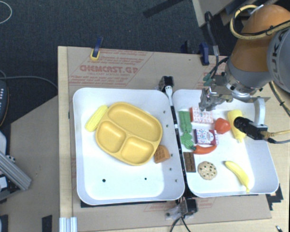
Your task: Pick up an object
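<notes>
The gripper [208, 102] hangs low over the back of the right bin [264, 162], just above a small red-and-white packet [202, 115]. Whether its fingers are spread or closed I cannot tell; nothing is visibly between them.

The packet lies flat, its long axis running roughly left to right. Just left of it is a green strip [184, 121], lengthwise front to back, with a second green leafy piece [187, 140] below. Right of the packet sits a red tomato [222, 125]; in front, a purple-and-white packet [203, 136] and a red chili [205, 149] curving across. A brown bar [190, 162] lies upright along the bin's left wall, beside a chocolate-chip cookie [207, 170]. There are two yellow items here: a banana [239, 174] pointing toward the front right corner, and what may be another yellow fruit [236, 124] partly hidden by a black part of the arm.

The left bin [119, 186] holds one yellow divided plate [128, 133] with three compartments, one corn cob [96, 117] touching its left rim, and one brown lump [161, 154] at its right edge. Both bins rest on the cardboard-covered tabletop [113, 67].
</notes>
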Motion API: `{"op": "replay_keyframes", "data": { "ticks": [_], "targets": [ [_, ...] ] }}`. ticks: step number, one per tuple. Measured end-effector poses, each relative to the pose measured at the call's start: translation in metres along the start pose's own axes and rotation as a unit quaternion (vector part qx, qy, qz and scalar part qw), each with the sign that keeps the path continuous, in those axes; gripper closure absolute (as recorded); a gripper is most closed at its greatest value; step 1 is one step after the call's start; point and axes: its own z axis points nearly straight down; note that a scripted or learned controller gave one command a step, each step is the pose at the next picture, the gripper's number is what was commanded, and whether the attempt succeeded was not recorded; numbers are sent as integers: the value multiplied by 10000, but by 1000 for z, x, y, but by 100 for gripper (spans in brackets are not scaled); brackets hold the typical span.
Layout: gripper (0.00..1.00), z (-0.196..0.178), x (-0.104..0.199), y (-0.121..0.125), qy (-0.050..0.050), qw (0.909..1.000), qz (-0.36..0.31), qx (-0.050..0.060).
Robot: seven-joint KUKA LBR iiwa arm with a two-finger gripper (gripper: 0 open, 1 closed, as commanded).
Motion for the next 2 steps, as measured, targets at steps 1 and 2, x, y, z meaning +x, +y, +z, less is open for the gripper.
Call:
{"op": "replay_keyframes", "data": {
  "ticks": [1, 2],
  "targets": [
    [100, 9, 46, 25, -3, 10000, 5, 3],
    [100, 23, 58, 17, -4, 10000, 26, 38]
  ]
}}
